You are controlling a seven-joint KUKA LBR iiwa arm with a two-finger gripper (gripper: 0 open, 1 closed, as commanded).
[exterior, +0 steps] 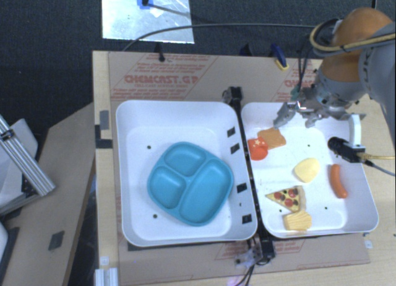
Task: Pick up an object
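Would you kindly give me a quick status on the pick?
Gripper open, above right bin's far end. Nothing between fingers. Nearest item: toast, tomato beside it. Path looks clear.

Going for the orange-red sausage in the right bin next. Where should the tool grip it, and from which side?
Grip the orange-red sausage at its middle, coming straight down from above, fingers closing across its narrow width. It lies flat on the right white bin, long axis running roughly near-to-far, with bare floor on both long sides. The pale yellow round piece sits apart to its left.
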